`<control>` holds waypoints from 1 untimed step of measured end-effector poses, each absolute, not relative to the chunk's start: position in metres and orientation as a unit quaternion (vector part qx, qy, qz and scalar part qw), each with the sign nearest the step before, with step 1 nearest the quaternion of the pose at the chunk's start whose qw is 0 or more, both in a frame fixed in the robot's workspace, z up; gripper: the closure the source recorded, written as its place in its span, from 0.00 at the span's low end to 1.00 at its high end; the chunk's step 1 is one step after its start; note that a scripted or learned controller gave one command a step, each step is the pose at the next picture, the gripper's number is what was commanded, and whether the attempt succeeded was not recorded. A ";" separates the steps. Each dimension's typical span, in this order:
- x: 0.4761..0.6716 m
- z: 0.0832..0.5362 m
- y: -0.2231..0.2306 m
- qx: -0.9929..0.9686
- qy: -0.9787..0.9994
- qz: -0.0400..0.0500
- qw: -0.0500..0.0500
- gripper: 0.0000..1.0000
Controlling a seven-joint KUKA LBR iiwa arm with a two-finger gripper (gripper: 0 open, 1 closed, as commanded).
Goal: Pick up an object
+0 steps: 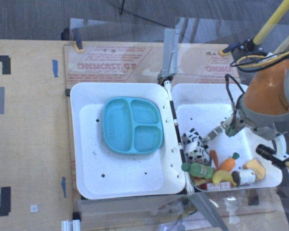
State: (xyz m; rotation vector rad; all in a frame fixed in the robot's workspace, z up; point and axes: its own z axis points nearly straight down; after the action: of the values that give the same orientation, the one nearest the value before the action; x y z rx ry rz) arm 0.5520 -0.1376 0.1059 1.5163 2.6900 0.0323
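Several small toys lie in a heap at the near end of the right bin (202, 100). Among them are a black-and-white spotted toy (192, 147), a green bottle-like piece (198, 169), an orange carrot (227, 164), a yellow banana (221, 177), a white tube with a dark cap (244, 177) and a yellow wedge (256, 168). My gripper (207, 137) reaches in slantwise from the right, low over the bin floor. Its tip is just right of the spotted toy's upper edge, and I see nothing held in it.
A turquoise divided plate (133, 125) lies in the left bin (86, 143). The ridge between the bins (173, 129) runs just left of the toy heap. The arm's orange band (267, 93) and cables hang over the right bin's far right side. A cardboard sheet (111, 64) lies behind the bins.
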 end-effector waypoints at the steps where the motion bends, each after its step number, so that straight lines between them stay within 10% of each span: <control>1: 0.501 0.107 -0.129 0.501 0.865 0.010 0.035 0.00</control>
State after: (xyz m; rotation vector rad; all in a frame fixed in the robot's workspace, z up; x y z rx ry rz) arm 0.5009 -0.1288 0.1066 1.5394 2.6584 0.0306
